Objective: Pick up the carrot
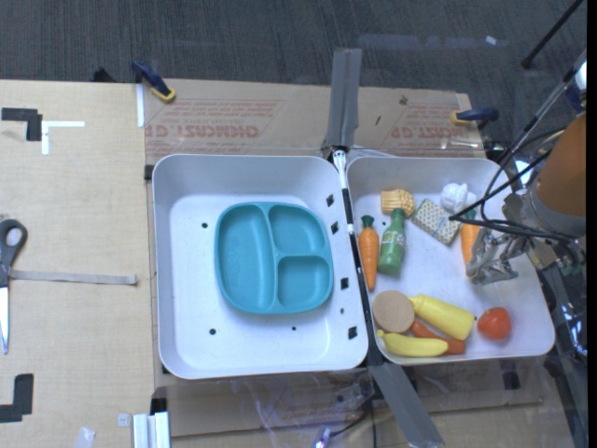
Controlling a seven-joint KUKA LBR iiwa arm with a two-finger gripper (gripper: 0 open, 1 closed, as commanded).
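You will find the metal two-finger gripper low in the right white bin; finger state cannot be determined. A second small orange piece sits beside it. The orange green-topped carrot lies along that bin's left wall, touching the green bottle.

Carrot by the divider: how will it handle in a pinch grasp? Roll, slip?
The carrot looks like a smooth moulded toy, so probably stiff and light. Its rounded, tapered body may slip or roll. It lies along the right bin's left wall beside the green bottle, so finger room looks tight.
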